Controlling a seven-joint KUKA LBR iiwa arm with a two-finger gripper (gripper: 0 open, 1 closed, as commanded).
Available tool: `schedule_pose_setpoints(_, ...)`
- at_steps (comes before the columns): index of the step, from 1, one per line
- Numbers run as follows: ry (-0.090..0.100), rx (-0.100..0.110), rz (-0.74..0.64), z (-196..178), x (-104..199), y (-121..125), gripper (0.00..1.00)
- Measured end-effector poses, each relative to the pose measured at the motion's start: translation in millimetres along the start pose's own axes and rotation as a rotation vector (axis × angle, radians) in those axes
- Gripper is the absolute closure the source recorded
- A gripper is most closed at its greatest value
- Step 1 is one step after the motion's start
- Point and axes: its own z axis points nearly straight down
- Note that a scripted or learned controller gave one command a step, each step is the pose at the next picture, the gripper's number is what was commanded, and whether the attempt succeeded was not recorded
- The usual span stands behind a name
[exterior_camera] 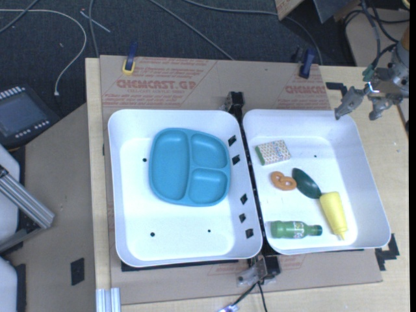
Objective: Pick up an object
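A robotics lab: clamped cardboard-topped bench [195, 77], white bins [123, 174], loose floor cables [71, 25].

In the right bin [364, 174] you see five loose objects, all lower-left of the gripper [361, 106], which hovers over the bin's upper right corner. Nearest it lies a speckled rectangular sponge [273, 152], flat. Below that, an orange pretzel [283, 181] touches a dark green spoon-like piece [307, 183]. Farther down, a yellow bottle [334, 213] lies on its side, and a green bottle [294, 229] lies horizontally, farthest from the gripper.
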Motion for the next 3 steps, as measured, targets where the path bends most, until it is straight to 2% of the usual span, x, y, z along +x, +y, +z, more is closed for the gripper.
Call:
schedule_pose_setpoints(1,-0.004,-0.014,-0.004,-9.5,1.1,2.4,0.00)
schedule_pose_setpoints(2,-0.003,-0.010,-0.004,32.1,3.4,2.5,0.00)
schedule_pose_setpoints(3,-0.002,-0.008,-0.005,93.3,6.5,8.7,0.00)
